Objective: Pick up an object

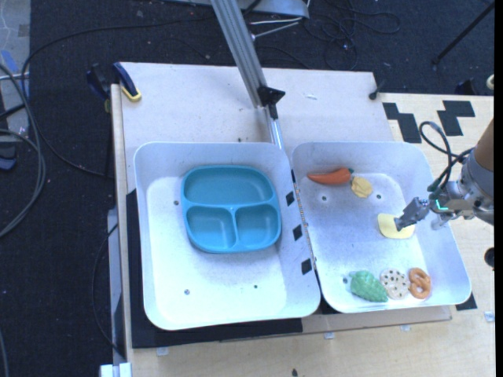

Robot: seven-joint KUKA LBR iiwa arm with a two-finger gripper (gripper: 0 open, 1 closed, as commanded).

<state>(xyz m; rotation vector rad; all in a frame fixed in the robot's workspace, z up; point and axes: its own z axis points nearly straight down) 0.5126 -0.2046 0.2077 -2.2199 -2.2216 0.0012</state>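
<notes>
No readable txt, labels, brands or nos. anywhere; black square marks on bench (pixel 428 120) carry no letters.

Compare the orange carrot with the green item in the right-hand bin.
The carrot is orange, long and slim with a dark tip, lying crosswise near the far wall of the right bin. The green item is stubby and lumpy, sitting near the bin's near edge beside a cookie. Both lie loose, away from the gripper.
</notes>
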